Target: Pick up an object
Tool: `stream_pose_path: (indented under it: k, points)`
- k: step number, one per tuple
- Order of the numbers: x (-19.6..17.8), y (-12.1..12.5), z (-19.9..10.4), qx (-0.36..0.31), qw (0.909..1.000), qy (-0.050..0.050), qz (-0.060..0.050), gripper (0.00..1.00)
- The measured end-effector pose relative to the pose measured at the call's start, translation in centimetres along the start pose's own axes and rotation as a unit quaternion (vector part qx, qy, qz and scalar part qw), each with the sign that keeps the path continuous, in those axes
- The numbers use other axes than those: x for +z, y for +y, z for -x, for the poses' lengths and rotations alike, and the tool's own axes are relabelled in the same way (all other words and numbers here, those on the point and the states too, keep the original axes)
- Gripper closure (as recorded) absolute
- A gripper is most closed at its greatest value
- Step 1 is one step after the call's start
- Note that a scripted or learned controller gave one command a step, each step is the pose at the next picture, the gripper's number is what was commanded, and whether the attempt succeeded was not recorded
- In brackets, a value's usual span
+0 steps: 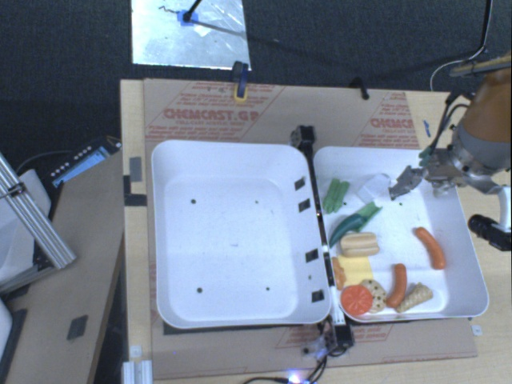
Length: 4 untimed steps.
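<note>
Surface: wooden surface (136, 238) on dark carpet, carrying two shallow white bins side by side on a printed cardboard sheet (208, 106).
Hand: hand (402, 184) sits at the right of the frame, over the upper part of the right bin (472, 282); whether it is spread or closed cannot be told, and nothing shows between its tips.
Arm pose: grey arm (484, 146) reaches in from the right edge, orange band above the wrist, the wrist bent so the hand points left and downward toward the bin floor.
Nearest thing: a pale, clear-looking piece (373, 188) lies just left of the hand, hard to identify.
Other pickable things: green pods (336, 194) near the divider, a dark green piece (354, 221), a hot dog bun (358, 243), cheese slice (358, 270), tomato slice (357, 299), two sausages (430, 246) and (398, 281), a cone-like item (414, 297).
Left bin: left bin (232, 230) fills the centre of the frame.
Risk, miss: the hand appears offset from every solid item, so a straight descent would likely close on bare bin floor.
Risk, slip: the pale piece looks thin and flat, so the tips may slide over it.
Risk, crowding: the lower cluster is packed tight, so a grab there could nudge neighbours or pinch two at once.
</note>
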<state>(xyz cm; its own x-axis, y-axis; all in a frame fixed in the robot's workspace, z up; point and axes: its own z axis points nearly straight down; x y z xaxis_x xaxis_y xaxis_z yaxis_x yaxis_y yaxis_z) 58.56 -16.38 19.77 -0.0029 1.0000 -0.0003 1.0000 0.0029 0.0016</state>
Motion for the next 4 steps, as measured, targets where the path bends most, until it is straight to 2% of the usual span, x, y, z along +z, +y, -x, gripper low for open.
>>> stream_pose_path:
  k: [1,2,3,4]
  points:
    - [-1.1,0.1,0.0,-0.001,1.0,0.0,0.002,1.0]
    - [-20.5,1.2,-5.2,-0.004,0.9999,-0.001,0.01,1.0]
    - [-24.5,4.5,-8.4,-0.003,1.0,0.0,0.004,1.0]
    - [-28.8,8.6,-13.3,-0.003,1.0,0.0,0.004,1.0]
